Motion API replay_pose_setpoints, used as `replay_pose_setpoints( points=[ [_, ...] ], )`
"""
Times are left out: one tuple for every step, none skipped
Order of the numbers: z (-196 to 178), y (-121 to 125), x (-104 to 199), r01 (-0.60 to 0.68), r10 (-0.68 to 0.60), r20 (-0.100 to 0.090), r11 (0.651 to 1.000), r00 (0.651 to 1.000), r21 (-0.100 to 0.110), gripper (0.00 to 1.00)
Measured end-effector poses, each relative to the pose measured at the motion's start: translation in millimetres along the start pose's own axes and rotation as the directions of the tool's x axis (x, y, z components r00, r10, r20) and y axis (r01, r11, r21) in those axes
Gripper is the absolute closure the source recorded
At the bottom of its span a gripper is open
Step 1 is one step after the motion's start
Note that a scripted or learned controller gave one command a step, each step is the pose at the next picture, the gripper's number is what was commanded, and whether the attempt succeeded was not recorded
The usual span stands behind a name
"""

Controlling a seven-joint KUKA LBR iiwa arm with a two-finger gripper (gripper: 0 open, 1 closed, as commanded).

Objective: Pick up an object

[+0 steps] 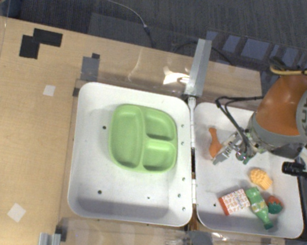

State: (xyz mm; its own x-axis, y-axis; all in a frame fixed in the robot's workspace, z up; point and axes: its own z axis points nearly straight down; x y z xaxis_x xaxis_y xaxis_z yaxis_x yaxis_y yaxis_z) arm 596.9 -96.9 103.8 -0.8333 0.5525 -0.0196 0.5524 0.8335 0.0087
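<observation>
Orange carrot-shaped piece [213, 141] lying flat in the right bin [293, 227], far-left part, close to the wall shared with the left bin. Looks like the target, going by where the arm is. Hand [231, 151] hanging just right of it, tilted, tips pointing down and left toward the near end of the piece. Nothing between the fingers that can be made out; how far open, can't tell, too small and cluttered with cable.

For a clean grab, probably best to:
- shift a touch left so the tips straddle the piece rather than sit beside it
- close across the narrow width, not along the length
- come down square, since a slanted approach could just shove it into the bin wall
- mind that wall, not much room on the left side

Other stuff well apart toward the near right: yellow corn cob [260, 177], red and white box [234, 201], green bottle [259, 208]. Green divided plate [143, 138] alone in the left bin [81, 194]. All on the wooden table [17, 143].
</observation>
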Motion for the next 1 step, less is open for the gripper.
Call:
replay_pose_setpoints(
  points=[
    [-83.8, 68.2, 15.7, -0.223, 0.223, -0.011, 0.975, 0.975, 0.006, 1.0]
  ],
)
